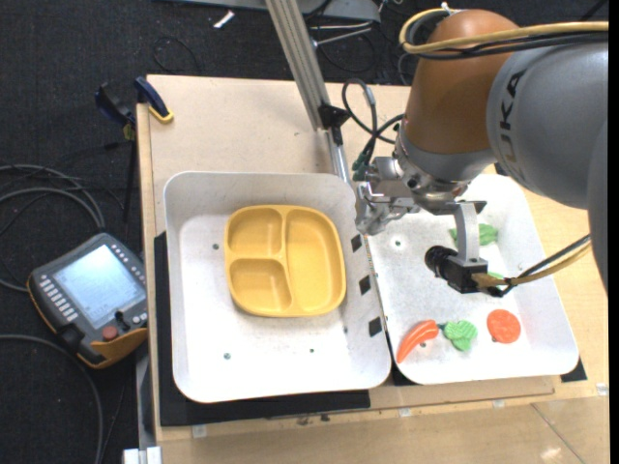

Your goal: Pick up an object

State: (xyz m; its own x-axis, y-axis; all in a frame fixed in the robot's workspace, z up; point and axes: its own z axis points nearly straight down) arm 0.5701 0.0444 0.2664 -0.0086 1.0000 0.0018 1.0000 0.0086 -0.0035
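Observation:
My gripper hangs over the left rim of the right bin, close to the wall between the two bins. The view does not show anything held in it. In the right bin's near part lie an orange-red carrot-shaped toy, a small green leafy toy and a round red-orange toy. Another green toy sits farther back, partly hidden behind the wrist hardware. The gripper is well back and to the left of the three near toys.
A yellow divided plate lies in the middle of the left bin. A slanted metal pole rises behind the bins. The large grey and orange arm covers the right bin's far part. A teach pendant lies off the bench at left.

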